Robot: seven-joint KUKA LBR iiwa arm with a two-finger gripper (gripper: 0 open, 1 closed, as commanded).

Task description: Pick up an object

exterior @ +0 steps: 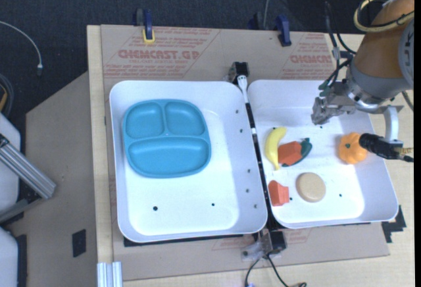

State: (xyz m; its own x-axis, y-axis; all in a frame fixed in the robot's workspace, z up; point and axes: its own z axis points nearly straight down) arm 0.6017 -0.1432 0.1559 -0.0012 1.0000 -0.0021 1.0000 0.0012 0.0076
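The right bin (289, 95) holds a yellow banana (273, 145), a red and dark green vegetable piece (293, 151), a small red block (279, 193), a round beige disc (311, 187) and an orange pumpkin-like toy (352, 148). My gripper (323, 110) hangs over the back part of the right bin, up and to the right of the banana, with nothing seen between its fingers. It stands apart from all the objects.
In the left bin (171, 220) lies a blue divided plate (168, 137). Blue clamps (146, 22) hold the cardboard sheet at the bench's back edge. A ridge (253, 141) separates the two bins.
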